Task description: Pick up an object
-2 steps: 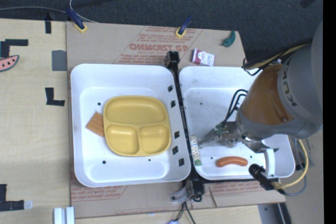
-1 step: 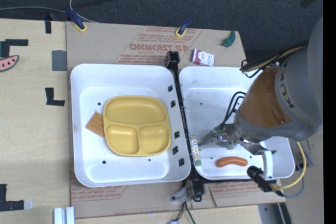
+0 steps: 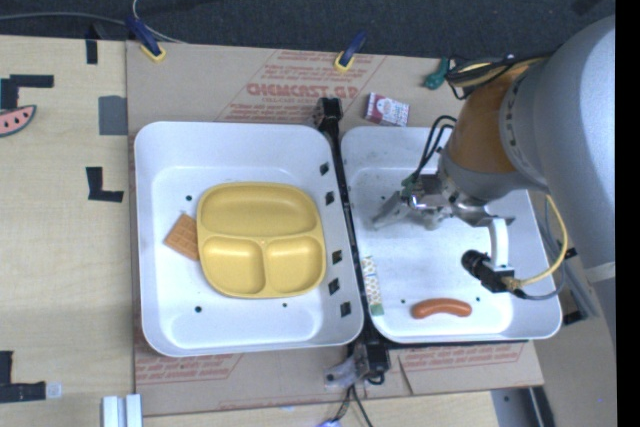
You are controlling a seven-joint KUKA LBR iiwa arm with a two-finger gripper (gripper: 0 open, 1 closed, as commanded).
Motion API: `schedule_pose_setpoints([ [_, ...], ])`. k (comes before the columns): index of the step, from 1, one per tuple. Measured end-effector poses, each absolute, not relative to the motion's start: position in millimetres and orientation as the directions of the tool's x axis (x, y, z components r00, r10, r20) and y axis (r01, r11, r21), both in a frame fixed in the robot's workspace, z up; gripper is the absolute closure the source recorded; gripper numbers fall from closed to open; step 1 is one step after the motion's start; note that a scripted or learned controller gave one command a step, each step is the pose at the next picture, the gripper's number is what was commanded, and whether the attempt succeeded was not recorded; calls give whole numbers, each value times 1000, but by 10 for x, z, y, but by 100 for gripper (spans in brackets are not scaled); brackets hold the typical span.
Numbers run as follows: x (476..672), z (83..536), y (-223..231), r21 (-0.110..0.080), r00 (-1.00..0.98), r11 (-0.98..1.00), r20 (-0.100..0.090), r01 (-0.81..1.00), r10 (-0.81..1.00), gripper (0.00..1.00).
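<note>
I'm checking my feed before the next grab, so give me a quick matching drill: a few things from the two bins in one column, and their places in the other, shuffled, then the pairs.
Things:
1. yellow divided plate
2. toy hot dog
3. gripper
4. tan cracker

Places:
A. near the front edge of the right bin
B. middle of the left bin
C. tucked partly under the plate's left edge
D. over the upper middle of the right bin

Pairs: 1-B, 2-A, 3-D, 4-C
</note>
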State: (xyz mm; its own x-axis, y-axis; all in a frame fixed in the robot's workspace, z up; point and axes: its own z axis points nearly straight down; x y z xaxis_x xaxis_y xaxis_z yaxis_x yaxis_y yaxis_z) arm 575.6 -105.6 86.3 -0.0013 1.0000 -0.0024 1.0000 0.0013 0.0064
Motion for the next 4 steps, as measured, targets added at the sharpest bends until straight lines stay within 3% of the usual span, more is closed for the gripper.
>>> schedule_pose_setpoints([
  [1,5751,959,-1064,4,-1,1,-4,1000,1000,100],
  [2,5751,958,-1064,4,-1,1,-5,1000,1000,0],
  [3,5476,865,-981,6,-1,1,-3,1000,1000,0],
  [4,5474,959,-988,6,0,0,-5,1000,1000,100],
])
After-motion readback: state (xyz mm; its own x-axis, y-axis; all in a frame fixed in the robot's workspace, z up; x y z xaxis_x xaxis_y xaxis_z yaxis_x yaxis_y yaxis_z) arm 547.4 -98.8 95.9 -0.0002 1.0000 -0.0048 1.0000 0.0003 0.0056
